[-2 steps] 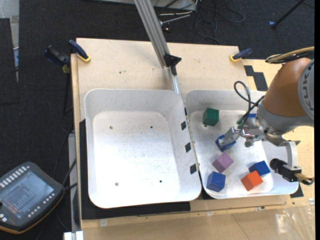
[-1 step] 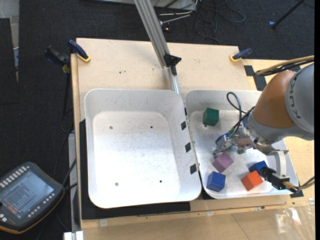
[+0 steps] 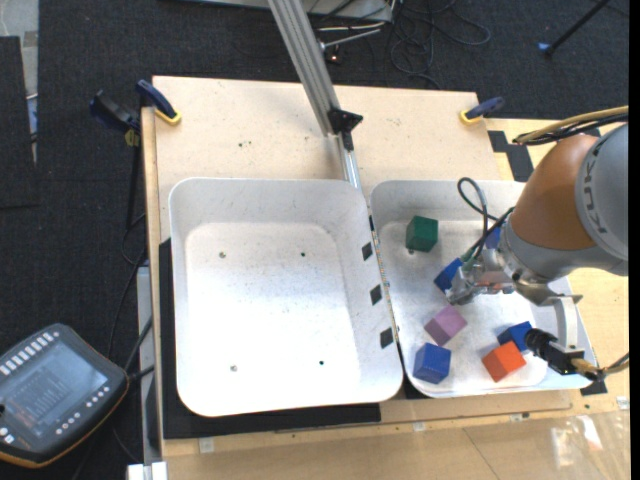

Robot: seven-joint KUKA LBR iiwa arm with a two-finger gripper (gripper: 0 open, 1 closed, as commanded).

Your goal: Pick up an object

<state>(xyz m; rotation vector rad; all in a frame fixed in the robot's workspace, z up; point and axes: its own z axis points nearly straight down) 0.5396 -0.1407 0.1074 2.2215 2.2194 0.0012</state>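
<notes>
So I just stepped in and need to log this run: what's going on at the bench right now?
The grey and orange arm reaches in over the right bin, with its gripper low among the blocks. It sits just above the purple block and beside a blue block. A green block, another blue block and an orange block lie around it. Nothing is visibly lifted yet.

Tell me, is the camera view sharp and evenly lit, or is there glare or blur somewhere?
Camera view: even, soft light, faint shadows under the green block and the purple block; no strong glare on the right bin; the gripper looks slightly blurred.
</notes>
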